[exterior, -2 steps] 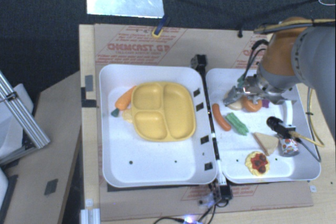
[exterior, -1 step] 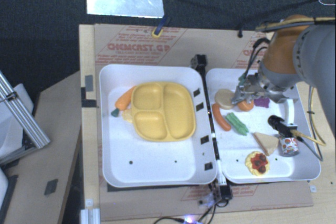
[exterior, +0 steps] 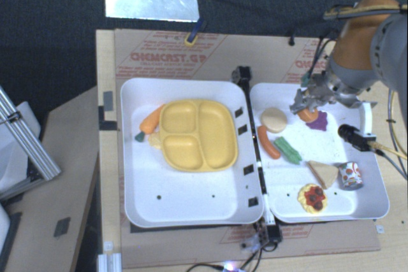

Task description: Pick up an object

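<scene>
My gripper (exterior: 307,105) hangs low over the back of the right bin (exterior: 376,197), reaching in from the right. Right beneath it lies a small orange piece (exterior: 309,116), partly hidden by the gripper. A purple piece (exterior: 318,121) touches the orange one on its right. A beige round bun (exterior: 275,120) rests just left of the gripper. Whether the gripper touches the orange piece is unclear.
The right bin also has an orange sausage (exterior: 268,141), a green piece (exterior: 288,150), a bread wedge (exterior: 322,172), a small can (exterior: 349,176) and a mini pizza (exterior: 312,198). In the left bin (exterior: 185,204) a yellow divided plate (exterior: 191,134) lies beside a carrot (exterior: 150,120).
</scene>
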